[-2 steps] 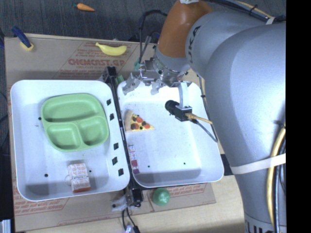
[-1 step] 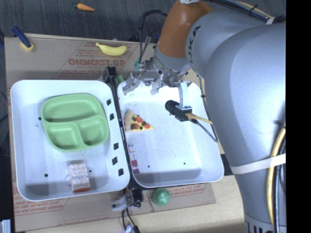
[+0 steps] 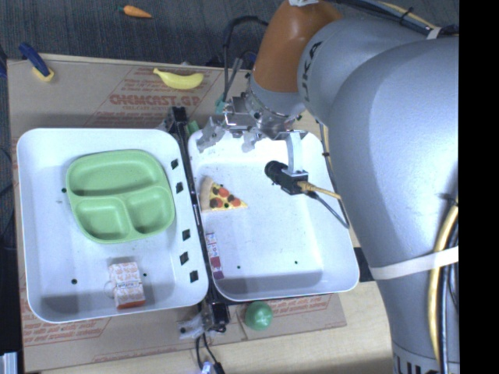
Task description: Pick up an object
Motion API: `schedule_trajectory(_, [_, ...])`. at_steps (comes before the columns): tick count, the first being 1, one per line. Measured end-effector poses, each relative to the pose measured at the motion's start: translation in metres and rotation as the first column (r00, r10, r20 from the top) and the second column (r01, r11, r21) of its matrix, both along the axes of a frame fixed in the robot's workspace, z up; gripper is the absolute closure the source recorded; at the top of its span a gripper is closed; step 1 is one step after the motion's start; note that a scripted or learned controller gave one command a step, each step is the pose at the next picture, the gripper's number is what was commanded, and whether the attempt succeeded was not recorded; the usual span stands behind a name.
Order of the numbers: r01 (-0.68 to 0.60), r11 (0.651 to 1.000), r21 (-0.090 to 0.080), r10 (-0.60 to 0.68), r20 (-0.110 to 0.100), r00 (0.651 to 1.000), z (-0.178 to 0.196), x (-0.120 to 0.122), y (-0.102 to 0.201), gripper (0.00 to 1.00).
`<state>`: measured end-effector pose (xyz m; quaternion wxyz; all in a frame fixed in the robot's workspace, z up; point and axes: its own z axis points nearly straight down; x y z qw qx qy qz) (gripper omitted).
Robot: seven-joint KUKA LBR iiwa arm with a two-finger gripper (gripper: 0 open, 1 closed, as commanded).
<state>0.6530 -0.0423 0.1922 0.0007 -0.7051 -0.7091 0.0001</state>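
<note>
Two bins sit below the pincer [image 3: 234, 131], which hovers at the right bin's [image 3: 312, 275] far edge; I cannot tell its state. Nearest target is the pizza slice [image 3: 221, 196], just below it: best to descend squarely and close across its narrow width.

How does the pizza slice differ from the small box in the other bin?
The pizza slice is a flat wedge, yellow with red and dark toppings, in the right bin; the small box is a white and orange block in the left bin. The slice lies near the gripper; the box lies far from it. Both rest loose on bin floors.
</note>
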Motion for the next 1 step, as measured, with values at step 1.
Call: schedule_trajectory(1, [0.0,1.0,0.0,0.0,0.0,1.0,0.0,0.0,0.0,0.0])
